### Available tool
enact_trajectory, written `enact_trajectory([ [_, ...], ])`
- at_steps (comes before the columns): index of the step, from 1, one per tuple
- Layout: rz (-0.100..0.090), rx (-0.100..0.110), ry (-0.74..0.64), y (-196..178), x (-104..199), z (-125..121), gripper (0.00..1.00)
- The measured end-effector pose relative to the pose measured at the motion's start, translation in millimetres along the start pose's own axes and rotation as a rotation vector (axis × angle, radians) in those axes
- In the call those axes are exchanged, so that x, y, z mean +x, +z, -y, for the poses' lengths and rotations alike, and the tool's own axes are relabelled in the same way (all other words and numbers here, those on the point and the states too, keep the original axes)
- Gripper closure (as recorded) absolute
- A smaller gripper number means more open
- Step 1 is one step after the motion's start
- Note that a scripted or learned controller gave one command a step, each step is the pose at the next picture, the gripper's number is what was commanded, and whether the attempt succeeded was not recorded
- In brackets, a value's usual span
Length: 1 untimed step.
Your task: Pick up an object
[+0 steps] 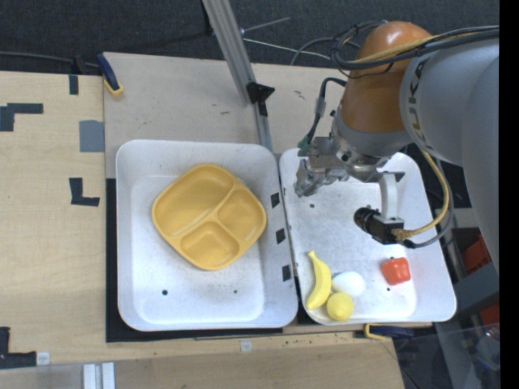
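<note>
The pincer (308, 181) hovers over the right bin's (430, 298) upper left; whether it is spread, I cannot tell. A banana (319, 279), white egg (349, 283), lemon (340, 305) and red block (396, 271) lie near that bin's front edge. A yellow divided plate (209, 215) sits in the left bin (134, 298).

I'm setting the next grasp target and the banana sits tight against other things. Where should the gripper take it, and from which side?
Probably the banana's upper half, coming straight down with the fingers across its narrow width. That end lies free on the right bin's floor, while the lower end touches the yellow ball and lies near the white ball, beside the bin's left wall.
</note>
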<state>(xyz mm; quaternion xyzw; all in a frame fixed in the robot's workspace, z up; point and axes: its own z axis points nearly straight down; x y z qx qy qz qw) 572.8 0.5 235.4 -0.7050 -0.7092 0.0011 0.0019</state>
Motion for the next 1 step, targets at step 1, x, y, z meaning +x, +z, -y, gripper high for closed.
enact_trajectory([
  [1, 0.0, -0.001, -0.001, 2.9, 48.8, 2.9, 1.0],
])
